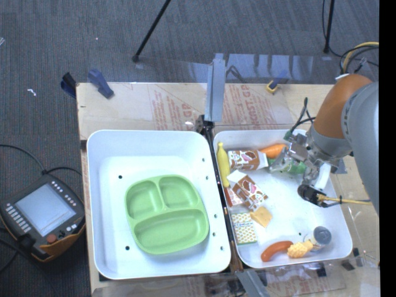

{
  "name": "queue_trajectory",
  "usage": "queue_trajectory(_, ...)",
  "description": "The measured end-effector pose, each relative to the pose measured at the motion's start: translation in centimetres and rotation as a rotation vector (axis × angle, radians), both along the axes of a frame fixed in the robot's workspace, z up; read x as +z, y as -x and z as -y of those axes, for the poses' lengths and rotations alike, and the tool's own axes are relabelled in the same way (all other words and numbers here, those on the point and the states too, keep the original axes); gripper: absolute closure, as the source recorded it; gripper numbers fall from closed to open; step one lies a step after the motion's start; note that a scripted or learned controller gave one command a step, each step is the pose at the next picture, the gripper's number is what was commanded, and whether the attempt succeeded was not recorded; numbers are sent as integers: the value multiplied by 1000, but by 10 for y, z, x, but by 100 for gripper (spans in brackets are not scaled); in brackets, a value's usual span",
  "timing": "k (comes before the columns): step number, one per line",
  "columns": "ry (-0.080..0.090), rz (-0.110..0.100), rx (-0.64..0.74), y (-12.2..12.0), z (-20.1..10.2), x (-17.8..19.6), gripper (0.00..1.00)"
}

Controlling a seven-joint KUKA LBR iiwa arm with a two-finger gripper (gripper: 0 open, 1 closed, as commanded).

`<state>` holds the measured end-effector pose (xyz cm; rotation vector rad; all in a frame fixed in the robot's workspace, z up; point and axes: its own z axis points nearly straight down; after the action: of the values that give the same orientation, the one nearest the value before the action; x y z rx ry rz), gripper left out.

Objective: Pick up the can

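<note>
The can point(322, 235) is a small grey cylinder near the front right corner of the right bin point(337, 218), seen from its round end. It lies beside a yellow knobbly toy point(301, 248). My gripper point(303, 169) hangs over the back right part of that bin, under the grey wrist and orange band point(339, 104). It is well behind the can and apart from it. A green object point(294, 166) sits right at the gripper, and I cannot tell whether they touch.
The right bin also holds a banana point(221, 159), a brown-labelled carton point(247, 159), a carrot point(272, 148), a snack box point(249, 192), a cheese wedge point(262, 216) and a sausage point(276, 250). A green divided plate point(167, 214) lies in the left bin point(105, 166).
</note>
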<state>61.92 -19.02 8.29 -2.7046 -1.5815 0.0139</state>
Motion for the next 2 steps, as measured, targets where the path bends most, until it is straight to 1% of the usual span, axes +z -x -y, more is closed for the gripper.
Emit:
queue_trajectory(1,-4,2,-189,68,9,2,0)
queue_trajectory(2,-7,-4,-194,69,11,8,100)
